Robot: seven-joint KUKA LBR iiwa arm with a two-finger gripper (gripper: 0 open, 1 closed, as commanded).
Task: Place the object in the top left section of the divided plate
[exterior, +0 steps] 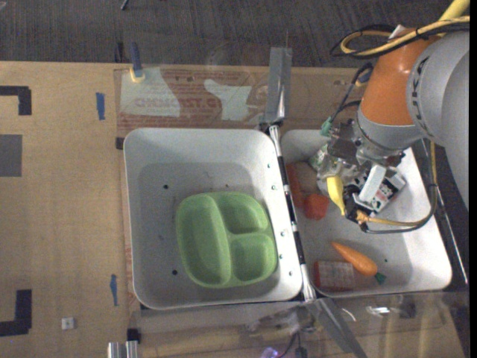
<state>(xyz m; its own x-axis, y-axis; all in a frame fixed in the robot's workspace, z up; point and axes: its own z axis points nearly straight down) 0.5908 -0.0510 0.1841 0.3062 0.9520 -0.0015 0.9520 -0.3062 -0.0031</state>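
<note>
I see the gripper (pixel 337 192) low over the right bin (pixel 417 267), with a yellow banana (pixel 335 192) at its tip; whether it grips it I cannot tell. The green divided plate (pixel 223 239) sits in the left bin (pixel 149 162), its 3 sections bare.

Wooden bench (pixel 59 200) bearing two white bins.

The left bin (pixel 149 155) and the right bin (pixel 417 267) sit side by side on the tan bench top, touching along a shared edge. Strips of blue tape (pixel 100 105) and black corner marks (pixel 19 99) lie on the bare wood to the left of the bins.
</note>
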